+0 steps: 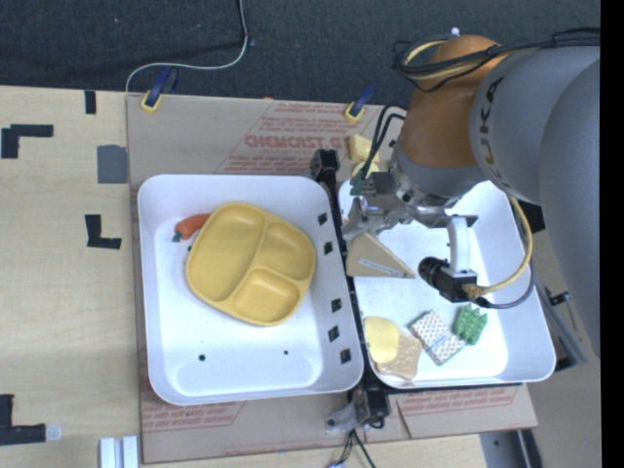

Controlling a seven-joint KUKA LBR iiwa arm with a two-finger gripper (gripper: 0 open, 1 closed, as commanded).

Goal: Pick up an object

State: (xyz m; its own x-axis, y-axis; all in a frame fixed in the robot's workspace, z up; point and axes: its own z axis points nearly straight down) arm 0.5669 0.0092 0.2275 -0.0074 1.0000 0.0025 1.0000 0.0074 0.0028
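Note:
My gripper (pixel 370 214) hangs over the upper left part of the right bin (pixel 517 232), close to the wall between the two bins. Just below it lies a tan wedge-shaped piece (pixel 378 259), pointing right. Whether the gripper touches the wedge I cannot make out. Further down the same bin lie a pale yellow rounded piece (pixel 382 337) on a tan cookie-like piece (pixel 402 361), a small checkered packet (pixel 437 335) and a green toy piece (pixel 470 324). The big grey and orange arm hides the bin's upper middle.
The left bin (pixel 166 339) holds a yellow divided plate (pixel 252 261), with an orange piece (pixel 191 225) poking out from under its upper left edge. Cardboard lies under both bins. A black camera unit (pixel 447 279) hangs off the arm over the right bin.

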